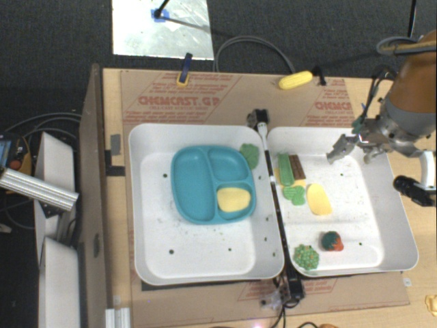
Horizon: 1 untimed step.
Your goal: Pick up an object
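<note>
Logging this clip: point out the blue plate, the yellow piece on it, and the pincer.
blue plate [193, 186]: camera view, bare large compartment.
yellow piece [233, 199]: camera view, its middle.
pincer [354, 146]: camera view, between its fingertips, above the right bin.

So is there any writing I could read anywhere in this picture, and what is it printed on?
"CHEMCAST GP": red print on the brown sheet behind the left bin, upper left.
A second red print on that sheet, upper right, is partly hidden; only "CHEMC" reads.
Smaller red lines beneath both are too blurred to read.
</note>
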{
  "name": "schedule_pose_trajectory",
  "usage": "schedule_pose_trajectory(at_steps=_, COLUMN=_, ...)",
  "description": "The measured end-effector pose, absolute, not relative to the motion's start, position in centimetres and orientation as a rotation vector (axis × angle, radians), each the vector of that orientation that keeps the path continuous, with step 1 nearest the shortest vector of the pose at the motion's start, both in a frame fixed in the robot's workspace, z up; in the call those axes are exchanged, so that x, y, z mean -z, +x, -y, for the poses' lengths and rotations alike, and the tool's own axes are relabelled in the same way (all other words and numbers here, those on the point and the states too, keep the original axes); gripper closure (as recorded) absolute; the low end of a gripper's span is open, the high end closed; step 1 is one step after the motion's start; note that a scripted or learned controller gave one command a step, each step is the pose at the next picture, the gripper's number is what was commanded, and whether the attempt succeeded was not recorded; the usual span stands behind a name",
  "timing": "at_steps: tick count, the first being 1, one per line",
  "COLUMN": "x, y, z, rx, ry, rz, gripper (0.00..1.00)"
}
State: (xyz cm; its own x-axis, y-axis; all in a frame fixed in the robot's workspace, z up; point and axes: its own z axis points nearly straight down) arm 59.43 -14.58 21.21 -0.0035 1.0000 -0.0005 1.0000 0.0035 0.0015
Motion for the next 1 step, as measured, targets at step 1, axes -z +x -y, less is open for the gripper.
schedule_pose_trajectory(at_steps=1, x=-10.08, y=53.87, z=12.00, rx=0.008, ry=2.227, rz=-2.231, gripper=0.00)
